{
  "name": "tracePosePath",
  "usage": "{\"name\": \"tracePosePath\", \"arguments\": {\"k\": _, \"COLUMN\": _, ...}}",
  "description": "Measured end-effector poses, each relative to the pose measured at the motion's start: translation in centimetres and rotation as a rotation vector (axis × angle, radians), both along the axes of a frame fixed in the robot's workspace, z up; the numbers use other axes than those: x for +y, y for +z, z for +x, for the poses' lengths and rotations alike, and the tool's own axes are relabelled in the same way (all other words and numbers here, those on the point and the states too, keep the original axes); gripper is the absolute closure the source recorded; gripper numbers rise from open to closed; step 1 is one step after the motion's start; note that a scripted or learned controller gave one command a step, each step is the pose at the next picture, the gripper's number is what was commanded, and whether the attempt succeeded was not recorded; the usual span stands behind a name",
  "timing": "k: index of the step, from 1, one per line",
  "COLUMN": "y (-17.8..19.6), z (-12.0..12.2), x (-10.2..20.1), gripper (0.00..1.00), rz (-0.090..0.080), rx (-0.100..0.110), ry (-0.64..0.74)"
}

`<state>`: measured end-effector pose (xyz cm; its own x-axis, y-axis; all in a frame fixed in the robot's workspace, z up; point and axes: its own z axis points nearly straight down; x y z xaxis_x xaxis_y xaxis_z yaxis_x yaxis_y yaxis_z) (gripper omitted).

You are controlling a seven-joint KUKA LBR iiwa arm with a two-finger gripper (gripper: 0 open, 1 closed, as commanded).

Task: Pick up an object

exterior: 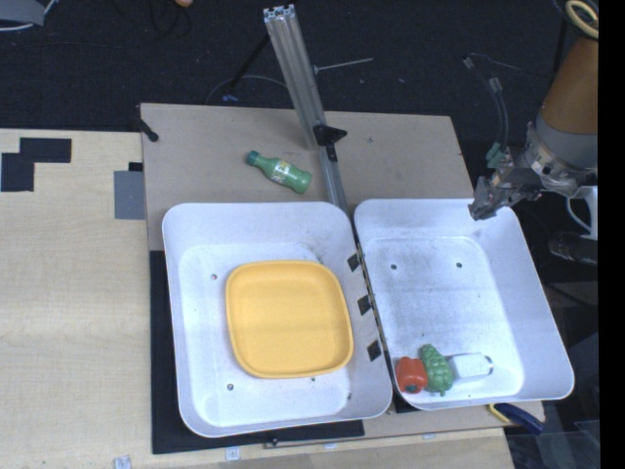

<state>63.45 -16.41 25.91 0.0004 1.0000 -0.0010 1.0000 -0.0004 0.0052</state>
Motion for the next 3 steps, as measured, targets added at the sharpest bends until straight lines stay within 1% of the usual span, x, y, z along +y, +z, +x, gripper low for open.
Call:
{"name": "tracePosePath", "arguments": {"k": 1, "y": 0.3, "z": -1.9, "x": 5.4, "gripper": 1.0, "rz": 0.001, "rx": 0.005, "ry": 0.004}}
{"name": "tracePosePath", "arguments": {"k": 2, "y": 0.6, "z": -3.6, "x": 10.1, "gripper": 1.0, "rz": 0.001, "rx": 0.005, "ry": 0.003}}
{"name": "tracePosePath", "arguments": {"k": 3, "y": -1.2, "z": -5.1, "x": 15.6, "gripper": 1.0, "rz": 0.002, "rx": 0.007, "ry": 0.004}}
